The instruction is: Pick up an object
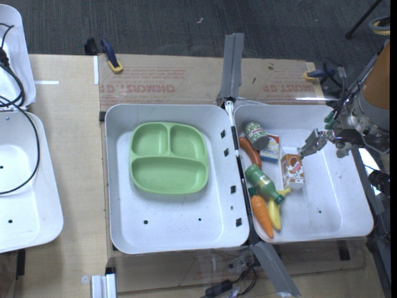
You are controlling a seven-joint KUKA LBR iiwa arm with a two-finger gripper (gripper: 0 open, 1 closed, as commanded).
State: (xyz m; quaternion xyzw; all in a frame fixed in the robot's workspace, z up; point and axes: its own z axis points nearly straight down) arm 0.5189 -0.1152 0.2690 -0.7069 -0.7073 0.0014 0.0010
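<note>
A: What's on the desk (68, 73), left to right?

B: Left bin (118, 166) has a green divided plate (169, 158). Right bin (335, 222) has the pickable stuff bunched along its left wall: a can (254, 131), a sausage (249, 151), a green bottle (261, 182), a carrot (262, 216), a banana (275, 211), plus a small carton (293, 170) approx. mid-bin.

A: How far along is the pick?

B: Looks not yet done, I'd judge. Nothing's lifted; every item lies on the bin floor. Grasp and lift are left.

A: And the claw?

B: Claw (310, 144) hangs over the right bin, just up-right of the carton, near it but w/ no item seen between the tips. Can't tell how wide it is; too small and blurry.
</note>
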